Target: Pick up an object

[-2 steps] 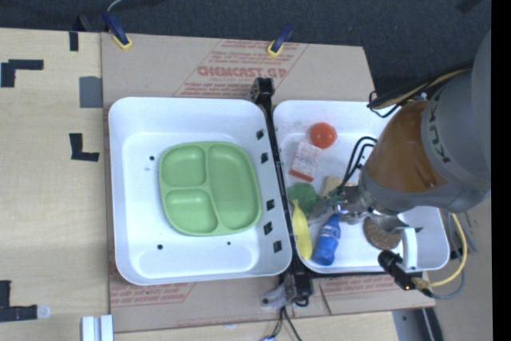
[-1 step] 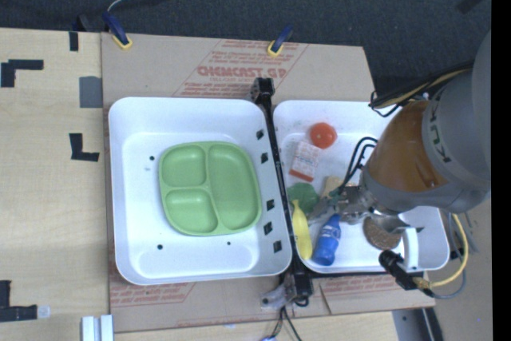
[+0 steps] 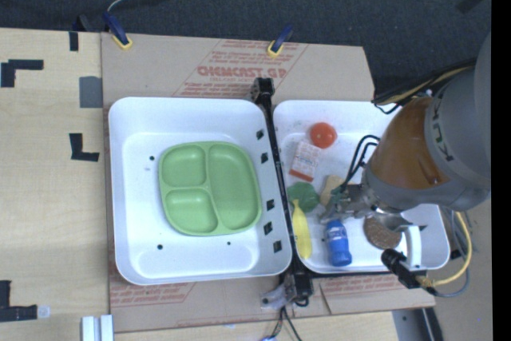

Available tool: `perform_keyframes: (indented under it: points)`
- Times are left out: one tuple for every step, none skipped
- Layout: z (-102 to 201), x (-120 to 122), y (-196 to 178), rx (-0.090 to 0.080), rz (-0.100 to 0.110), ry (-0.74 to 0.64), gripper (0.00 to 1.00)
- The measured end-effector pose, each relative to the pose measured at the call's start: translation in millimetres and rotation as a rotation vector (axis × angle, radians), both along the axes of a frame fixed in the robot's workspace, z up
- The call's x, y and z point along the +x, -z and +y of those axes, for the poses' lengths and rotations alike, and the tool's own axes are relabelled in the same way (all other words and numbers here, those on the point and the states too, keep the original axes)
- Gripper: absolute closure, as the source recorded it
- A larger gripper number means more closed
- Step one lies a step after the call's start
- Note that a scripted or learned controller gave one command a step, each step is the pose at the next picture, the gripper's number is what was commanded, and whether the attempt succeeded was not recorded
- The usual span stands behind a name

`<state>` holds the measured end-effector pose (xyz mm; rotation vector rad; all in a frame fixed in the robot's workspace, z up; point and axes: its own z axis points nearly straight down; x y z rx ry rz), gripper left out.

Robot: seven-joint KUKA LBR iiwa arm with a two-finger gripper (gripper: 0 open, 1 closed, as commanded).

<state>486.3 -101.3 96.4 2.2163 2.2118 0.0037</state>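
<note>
camera view | cardboard sheet (image 3: 239, 68) print reads "chemcast gp" | jaws (image 3: 339, 202) above blue bottle (image 3: 338, 243), grip state cannot be told

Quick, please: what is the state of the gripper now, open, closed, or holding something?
Gripper: low in the right bin above the blue bottle; open or closed cannot be told, and nothing is visibly held.

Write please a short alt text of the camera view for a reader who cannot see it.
A grey and orange robot arm reaches into the right bin, its claw low among a blue bottle, a yellow banana, a green item and an orange ball. The left bin holds a green divided plate.
</note>
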Motion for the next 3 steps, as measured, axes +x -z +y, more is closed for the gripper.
perform_keyframes:
  points:
    - [0.0, -0.1, 0.1, 0.000, 0.000, 0.000, 0.00]
    - [-50.6, 50.5, 9.8, 0.004, 0.004, -0.003, 0.00]
    - [-50.2, 124.7, 9.4, 0.003, 0.002, -0.004, 0.00]
